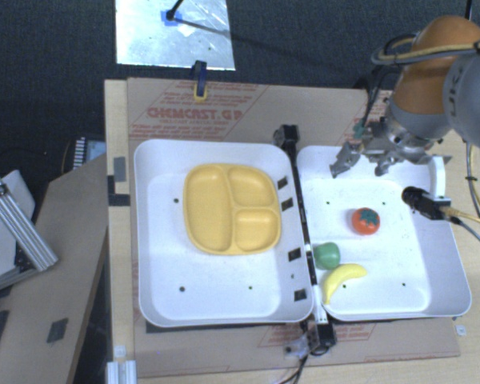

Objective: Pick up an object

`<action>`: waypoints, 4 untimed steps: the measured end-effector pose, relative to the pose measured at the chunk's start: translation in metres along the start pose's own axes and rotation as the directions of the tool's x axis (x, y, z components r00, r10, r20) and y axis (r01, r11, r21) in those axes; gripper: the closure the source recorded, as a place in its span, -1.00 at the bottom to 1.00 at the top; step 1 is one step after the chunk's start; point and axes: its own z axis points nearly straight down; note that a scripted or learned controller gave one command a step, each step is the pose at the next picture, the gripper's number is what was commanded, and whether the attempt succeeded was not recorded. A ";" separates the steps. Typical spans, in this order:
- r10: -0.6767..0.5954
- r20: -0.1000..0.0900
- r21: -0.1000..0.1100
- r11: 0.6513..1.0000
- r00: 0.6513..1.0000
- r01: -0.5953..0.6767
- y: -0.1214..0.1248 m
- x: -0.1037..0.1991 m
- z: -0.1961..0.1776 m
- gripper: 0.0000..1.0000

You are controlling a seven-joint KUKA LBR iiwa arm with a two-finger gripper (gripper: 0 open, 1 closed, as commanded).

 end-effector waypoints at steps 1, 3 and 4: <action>-0.002 0.001 -0.014 1.000 1.000 0.002 0.003 0.000 -0.009 -1.00; -0.004 0.001 -0.012 1.000 1.000 0.004 0.014 0.001 0.091 -1.00; -0.004 0.001 -0.013 1.000 1.000 0.004 0.015 0.001 0.108 -1.00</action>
